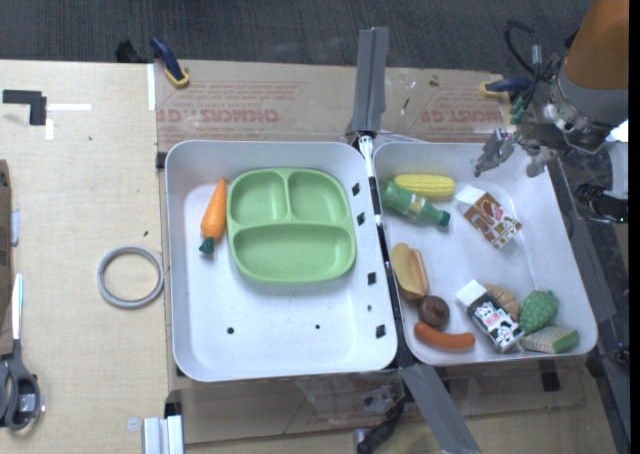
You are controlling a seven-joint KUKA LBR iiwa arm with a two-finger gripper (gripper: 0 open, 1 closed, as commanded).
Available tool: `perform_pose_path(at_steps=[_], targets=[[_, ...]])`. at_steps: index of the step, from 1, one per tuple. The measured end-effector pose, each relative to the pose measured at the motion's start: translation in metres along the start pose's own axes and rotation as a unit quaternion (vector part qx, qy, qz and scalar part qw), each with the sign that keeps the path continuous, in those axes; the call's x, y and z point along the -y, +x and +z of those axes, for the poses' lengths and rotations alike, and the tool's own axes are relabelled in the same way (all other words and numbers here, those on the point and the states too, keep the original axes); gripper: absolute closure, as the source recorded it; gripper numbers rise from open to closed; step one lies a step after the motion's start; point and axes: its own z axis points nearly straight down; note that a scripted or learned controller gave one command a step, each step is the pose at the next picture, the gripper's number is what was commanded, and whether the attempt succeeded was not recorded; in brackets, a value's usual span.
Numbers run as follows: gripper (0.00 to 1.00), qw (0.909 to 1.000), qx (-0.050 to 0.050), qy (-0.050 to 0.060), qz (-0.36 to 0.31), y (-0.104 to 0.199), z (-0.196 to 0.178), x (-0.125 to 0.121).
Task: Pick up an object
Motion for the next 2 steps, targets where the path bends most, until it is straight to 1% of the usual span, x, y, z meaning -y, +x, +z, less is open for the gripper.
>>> perform_pose_path(at_steps=[1, 2], targets=[[0.0, 0.9979, 0.0, -0.002, -0.064, -0.034, 0.117, 0.008], [0.0, 1.0, 0.0, -0.003, 0.008, 0.04, 0.125, 0.033]])
